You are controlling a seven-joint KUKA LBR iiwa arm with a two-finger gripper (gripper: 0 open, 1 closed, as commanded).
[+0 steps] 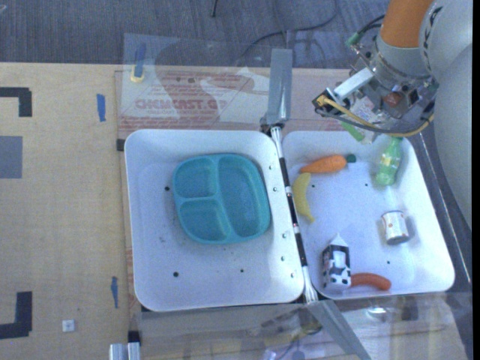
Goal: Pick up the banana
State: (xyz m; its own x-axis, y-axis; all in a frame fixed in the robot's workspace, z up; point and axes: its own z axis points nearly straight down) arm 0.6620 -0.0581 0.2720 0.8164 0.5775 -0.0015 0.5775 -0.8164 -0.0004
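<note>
**Camera view: banana not yet picked, every step of the grasp left to do**

Going left to right: the left bin [142, 223] carries a teal divided plate [222, 199], which has no part in the task. In the right bin [435, 223], the banana [302, 196] lies flat along the left wall, just beside the divider, its upper end near an orange carrot [325, 164]. Further right sit a black-and-white cow-patterned carton [337, 265], an orange-red sausage-like piece [370, 281], a small metal can [395, 227] and a green bottle [388, 161]. The gripper [367, 115] hangs over the bin's top edge, well apart from the banana (whether it is spread or closed I cannot tell, and nothing visibly sits in it). By my reading, the approach, descent, closing and lift all remain.
</note>
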